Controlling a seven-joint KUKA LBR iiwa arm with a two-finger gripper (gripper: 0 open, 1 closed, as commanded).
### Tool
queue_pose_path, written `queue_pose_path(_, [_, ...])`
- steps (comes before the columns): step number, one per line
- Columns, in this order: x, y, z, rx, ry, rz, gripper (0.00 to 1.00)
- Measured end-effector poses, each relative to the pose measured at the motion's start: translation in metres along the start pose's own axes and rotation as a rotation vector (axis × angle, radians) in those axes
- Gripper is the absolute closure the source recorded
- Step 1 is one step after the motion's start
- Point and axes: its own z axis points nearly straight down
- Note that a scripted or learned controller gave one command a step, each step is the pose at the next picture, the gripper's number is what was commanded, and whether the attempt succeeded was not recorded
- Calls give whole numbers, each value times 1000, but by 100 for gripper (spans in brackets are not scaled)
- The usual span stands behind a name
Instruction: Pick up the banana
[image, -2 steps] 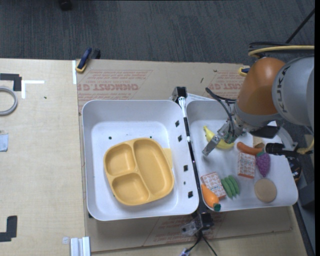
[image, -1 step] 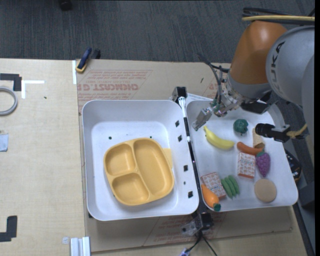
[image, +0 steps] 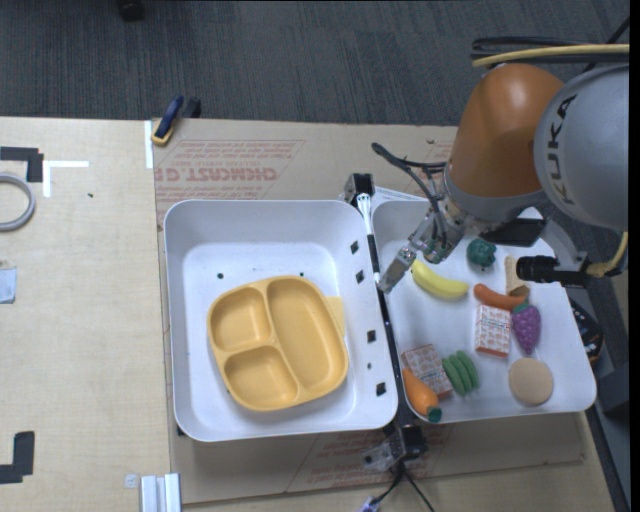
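Observation:
The yellow banana (image: 441, 281) lies on the floor of the right bin (image: 570, 400), in its upper left part. My gripper (image: 415, 256) hangs at the banana's left end, close to the wall between the two bins. It is open, with one finger (image: 398, 271) reaching toward that wall. The banana lies just right of the fingers, not between them. The grey and orange arm covers the right bin's far corner.
Around the banana lie a green toy (image: 481, 253), a red sausage (image: 499, 296), purple grapes (image: 526, 326), a wafer pack (image: 492, 331), a green vegetable (image: 461, 371), a carrot (image: 421, 394) and a tan bun (image: 530, 381). The left bin (image: 190, 300) holds a yellow divided plate (image: 277, 341).

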Motion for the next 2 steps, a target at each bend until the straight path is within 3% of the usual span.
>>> queue_pose_path(1, [0,0,0,0,0,1,0])
queue_pose_path(2, [22,11,1,0,0,-334,0])
